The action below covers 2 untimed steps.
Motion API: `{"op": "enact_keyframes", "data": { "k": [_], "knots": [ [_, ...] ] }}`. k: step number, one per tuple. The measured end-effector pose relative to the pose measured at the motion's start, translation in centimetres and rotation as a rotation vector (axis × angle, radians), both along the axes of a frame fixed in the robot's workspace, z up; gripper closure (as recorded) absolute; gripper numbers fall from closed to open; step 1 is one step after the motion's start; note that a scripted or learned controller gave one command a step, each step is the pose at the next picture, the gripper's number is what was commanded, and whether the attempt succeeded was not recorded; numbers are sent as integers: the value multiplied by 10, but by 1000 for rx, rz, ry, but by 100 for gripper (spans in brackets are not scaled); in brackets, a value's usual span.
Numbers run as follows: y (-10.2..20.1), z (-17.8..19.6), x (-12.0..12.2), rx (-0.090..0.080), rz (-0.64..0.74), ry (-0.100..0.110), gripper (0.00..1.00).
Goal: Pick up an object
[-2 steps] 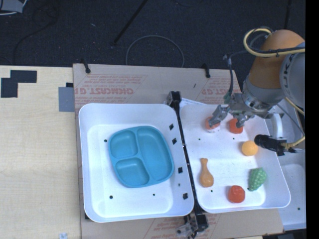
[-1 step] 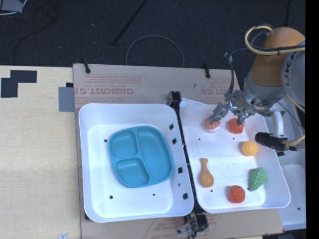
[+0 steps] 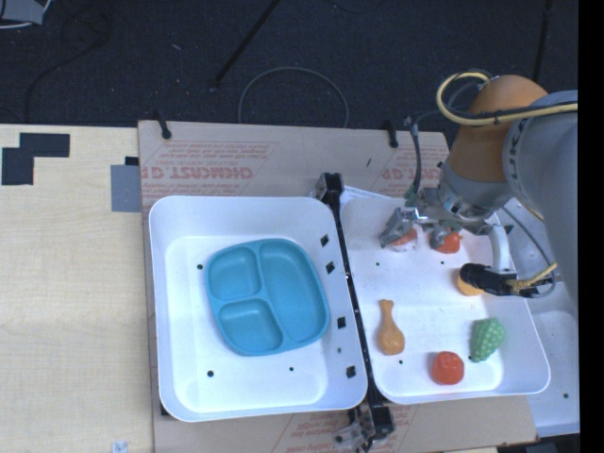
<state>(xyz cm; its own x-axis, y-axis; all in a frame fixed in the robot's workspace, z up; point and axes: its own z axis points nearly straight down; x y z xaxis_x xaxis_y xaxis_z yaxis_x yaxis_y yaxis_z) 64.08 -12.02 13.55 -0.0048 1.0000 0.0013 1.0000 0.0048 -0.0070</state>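
A: We saw 2 white bins side by side on the bench. The left bin [image 3: 179, 253] held a blue tray [image 3: 267, 295] with 3 compartments, lying flat near its middle.

B: And the right bin [image 3: 528, 371] held the toys. We counted a tan drumstick [image 3: 390, 327] near the divider, a red tomato [image 3: 447, 367] by the front edge, and a green piece [image 3: 486, 339] just beside it to the right.

A: The arm [image 3: 538, 159] came in from the right, orange band up top. Its gripper [image 3: 421, 235] sat low over the back of the right bin.

B: We spotted 2 small reddish bits right at its tips, 1 under the left finger and 1 under the right. Touching or only close, we couldn't say.

A: Open or shut? We couldn't tell that either; the fingers were too small and blurred.

B: A yellow piece [image 3: 469, 284] lay just right of it, half under a black part.
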Motion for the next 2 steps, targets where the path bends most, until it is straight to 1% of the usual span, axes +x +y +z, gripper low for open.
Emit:
{"op": "enact_keyframes", "data": {
  "k": [1,2],
  "knots": [
    [2,-51,-1,0,-1,0,0],
    [1,-39,-2,0,-1,4,100]
  ]
}}
